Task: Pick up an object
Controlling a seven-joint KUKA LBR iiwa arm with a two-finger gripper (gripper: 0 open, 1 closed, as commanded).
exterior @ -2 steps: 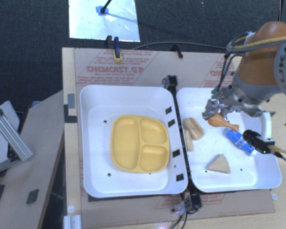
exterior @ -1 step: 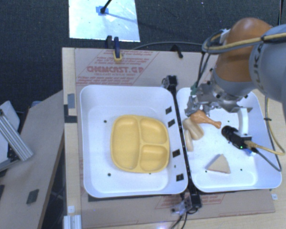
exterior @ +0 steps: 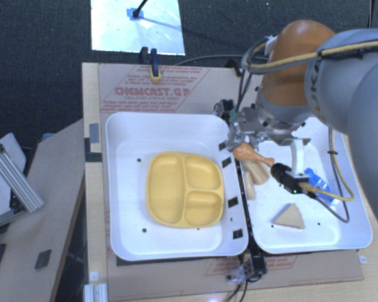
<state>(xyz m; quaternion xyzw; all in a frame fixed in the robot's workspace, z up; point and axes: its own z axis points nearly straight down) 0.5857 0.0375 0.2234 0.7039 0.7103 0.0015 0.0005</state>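
Tan wedge point(exterior: 289, 217) lies below the end effector point(exterior: 247, 145), seemingly clamped on a drumstick point(exterior: 252, 155), beside the yellow tray point(exterior: 184, 189).

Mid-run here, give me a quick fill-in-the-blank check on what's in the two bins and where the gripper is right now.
1. The yellow divided plate lies in the ____ bin.
2. The plate has ____ compartments.
3. The gripper is over the right bin, just above a toy ____ near the divider between the bins.
4. The tan wedge lies in the ____ bin.

Missing words: left; three; drumstick; right
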